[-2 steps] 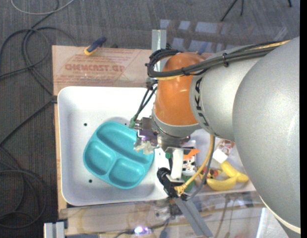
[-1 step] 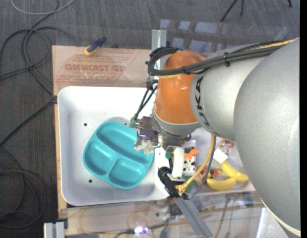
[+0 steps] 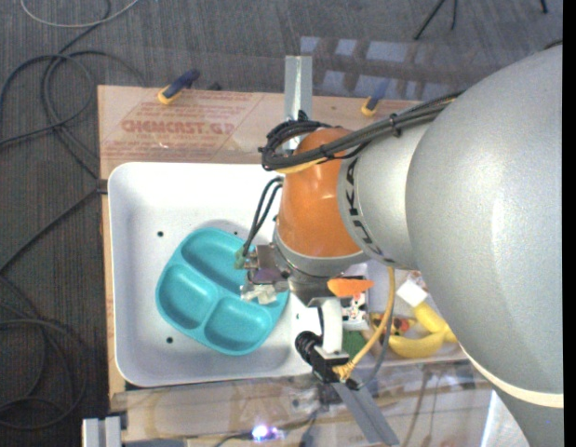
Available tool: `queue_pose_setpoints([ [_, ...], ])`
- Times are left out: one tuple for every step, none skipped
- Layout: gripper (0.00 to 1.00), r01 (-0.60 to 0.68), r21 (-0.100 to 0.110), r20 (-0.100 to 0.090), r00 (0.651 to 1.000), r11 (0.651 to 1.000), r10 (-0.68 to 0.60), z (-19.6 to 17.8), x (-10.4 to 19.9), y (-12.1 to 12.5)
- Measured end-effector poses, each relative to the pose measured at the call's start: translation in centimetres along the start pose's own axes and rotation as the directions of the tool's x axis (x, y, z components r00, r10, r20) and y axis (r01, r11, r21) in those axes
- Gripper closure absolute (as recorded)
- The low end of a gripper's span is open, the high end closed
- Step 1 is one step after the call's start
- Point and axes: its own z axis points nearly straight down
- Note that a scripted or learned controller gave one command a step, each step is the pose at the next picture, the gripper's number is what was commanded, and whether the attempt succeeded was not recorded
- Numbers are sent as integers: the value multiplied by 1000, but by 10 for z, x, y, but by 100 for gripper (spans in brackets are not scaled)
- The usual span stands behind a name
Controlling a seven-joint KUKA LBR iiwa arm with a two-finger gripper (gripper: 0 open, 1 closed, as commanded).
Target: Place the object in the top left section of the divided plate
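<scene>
The grey arm's gripper hung over the right edge of the teal three-section plastic plate in the left white bin, presumably positioned for release. Its grip and the object were hidden; cannot tell.

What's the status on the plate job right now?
Gripper over divided plate right edge, fingers unreadable. Object held unconfirmed. Banana sits in right bin, arm overhead.
</scene>
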Motion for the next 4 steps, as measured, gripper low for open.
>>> queue_pose_setpoints([
  [100, -13, -6, 3, 1000, 1000, 13, -160, 5, 1],
  [100, -110, -7, 1, 994, 994, 110, -205, -49, 2],
  [100, -355, -3, 0, 935, 935, 355, -63, -69, 2],
  [100, -251, 0, 1, 968, 968, 251, -5, 16, 0],
])
